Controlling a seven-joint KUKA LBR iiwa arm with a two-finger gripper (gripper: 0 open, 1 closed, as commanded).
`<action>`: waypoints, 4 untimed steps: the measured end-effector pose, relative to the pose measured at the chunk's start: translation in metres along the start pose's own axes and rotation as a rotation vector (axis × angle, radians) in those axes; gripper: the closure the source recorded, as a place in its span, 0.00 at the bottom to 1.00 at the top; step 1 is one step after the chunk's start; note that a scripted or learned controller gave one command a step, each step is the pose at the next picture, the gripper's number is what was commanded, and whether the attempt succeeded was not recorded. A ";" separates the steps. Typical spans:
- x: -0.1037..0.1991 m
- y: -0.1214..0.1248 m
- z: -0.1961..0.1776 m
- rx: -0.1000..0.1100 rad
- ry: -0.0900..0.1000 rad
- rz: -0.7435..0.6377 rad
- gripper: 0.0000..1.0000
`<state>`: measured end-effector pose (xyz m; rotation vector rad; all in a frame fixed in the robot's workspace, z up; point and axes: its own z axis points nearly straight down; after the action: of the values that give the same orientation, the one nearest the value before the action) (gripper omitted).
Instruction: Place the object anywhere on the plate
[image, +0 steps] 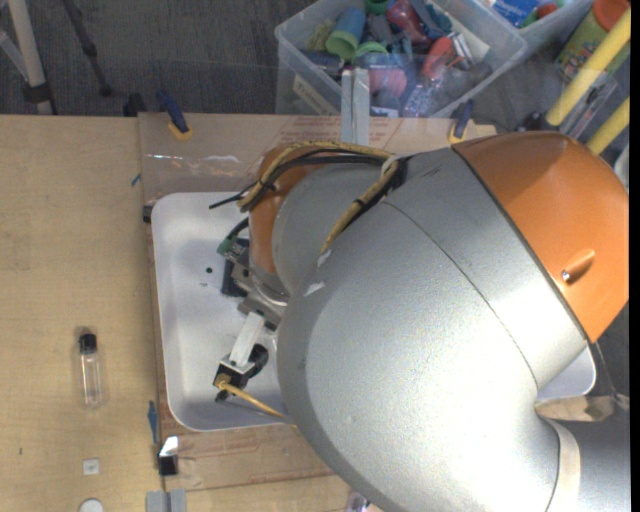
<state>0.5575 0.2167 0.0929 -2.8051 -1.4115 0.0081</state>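
My grey arm (430, 330), with its orange band (560, 230), reaches in from the right and covers most of both bins. Its wrist hangs low over the left white bin (185, 340). The gripper (236, 268) shows as dark parts just above the bin floor, near the bin's middle. The arm's bulk hides whatever lies under and to the right of it. The bare white floor at the bin's left side carries only a few small dark specks (208, 270).
A small clear vial with a black cap (90, 366) lies on the wooden bench left of the bin. A clear tub of colourful toys (400, 50) stands at the back. Blue clamps (176, 122) hold the cardboard under the bins.
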 end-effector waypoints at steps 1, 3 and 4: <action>-0.037 -0.057 0.002 -0.015 0.015 -0.233 1.00; -0.011 -0.028 0.002 -0.016 0.010 -0.822 1.00; 0.030 0.030 0.004 0.003 0.004 -1.175 1.00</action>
<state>0.5995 0.2223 0.0885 -1.5494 -2.7236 0.0021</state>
